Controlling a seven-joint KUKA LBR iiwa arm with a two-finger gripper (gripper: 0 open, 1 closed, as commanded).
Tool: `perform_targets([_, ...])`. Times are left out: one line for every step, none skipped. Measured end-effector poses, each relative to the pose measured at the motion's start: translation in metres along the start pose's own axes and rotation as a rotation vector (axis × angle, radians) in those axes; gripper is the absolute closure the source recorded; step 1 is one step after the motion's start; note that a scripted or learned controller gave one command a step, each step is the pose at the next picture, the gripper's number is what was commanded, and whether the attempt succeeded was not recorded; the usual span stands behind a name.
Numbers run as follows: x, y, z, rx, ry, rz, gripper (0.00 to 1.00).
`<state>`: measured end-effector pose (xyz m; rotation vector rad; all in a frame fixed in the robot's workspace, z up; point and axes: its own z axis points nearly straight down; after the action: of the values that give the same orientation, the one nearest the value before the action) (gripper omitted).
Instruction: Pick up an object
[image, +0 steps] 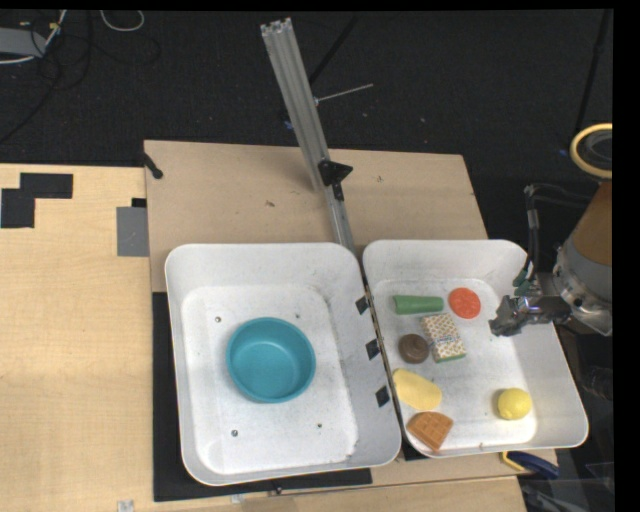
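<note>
Over the right bin's (560, 360) right side: gripper (507, 322), aperture indeterminate, nothing visibly held. Nearest item: red disc (464, 302), just left. Further: green cylinder (417, 304), patterned block (443, 336), yellow ball (513, 403). Step: approach. Next: choose target, descend.

Two white bins (200, 270) hold the colour — a teal bowl (271, 359) in one, and in the other a green stick (417, 304), a red disc (464, 303), a brown ball (414, 348), a speckled block (444, 337), a yellow lemon (514, 403), a pale yellow lump (416, 389) and a tan waffle (431, 430).
</note>
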<state>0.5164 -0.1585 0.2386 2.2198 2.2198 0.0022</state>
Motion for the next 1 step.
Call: perform_targets([0.0586, 0.0138, -0.0003, 0.003, 0.002, -0.004, 1.00])
